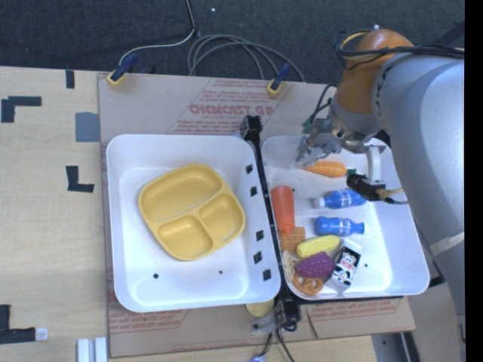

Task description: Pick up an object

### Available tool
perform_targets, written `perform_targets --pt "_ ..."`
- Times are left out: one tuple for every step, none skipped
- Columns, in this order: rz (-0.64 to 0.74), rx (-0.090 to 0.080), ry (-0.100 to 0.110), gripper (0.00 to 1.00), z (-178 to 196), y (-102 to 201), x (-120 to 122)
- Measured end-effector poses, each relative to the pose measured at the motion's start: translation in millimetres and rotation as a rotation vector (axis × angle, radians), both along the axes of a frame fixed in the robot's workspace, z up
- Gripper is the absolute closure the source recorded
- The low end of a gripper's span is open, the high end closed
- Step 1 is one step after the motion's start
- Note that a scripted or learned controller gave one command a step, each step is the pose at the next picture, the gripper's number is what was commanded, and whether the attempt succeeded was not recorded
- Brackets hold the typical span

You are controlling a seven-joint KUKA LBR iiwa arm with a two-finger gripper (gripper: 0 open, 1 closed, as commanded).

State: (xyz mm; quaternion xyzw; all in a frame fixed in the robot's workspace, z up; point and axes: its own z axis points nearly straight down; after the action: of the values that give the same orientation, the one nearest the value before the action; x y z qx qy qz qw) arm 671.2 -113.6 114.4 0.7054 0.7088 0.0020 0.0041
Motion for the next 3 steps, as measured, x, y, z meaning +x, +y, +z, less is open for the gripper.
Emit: perform_targets --pt "0.0 -0.001 0.001 0.0 -0.8 -0.1 -0.3" --pt "0.001 -0.002 0.002 1.0 9.0 -0.1 -0.4" --pt "0.001 -0.002 0.002 0.0 8.6 -0.1 -0.5"
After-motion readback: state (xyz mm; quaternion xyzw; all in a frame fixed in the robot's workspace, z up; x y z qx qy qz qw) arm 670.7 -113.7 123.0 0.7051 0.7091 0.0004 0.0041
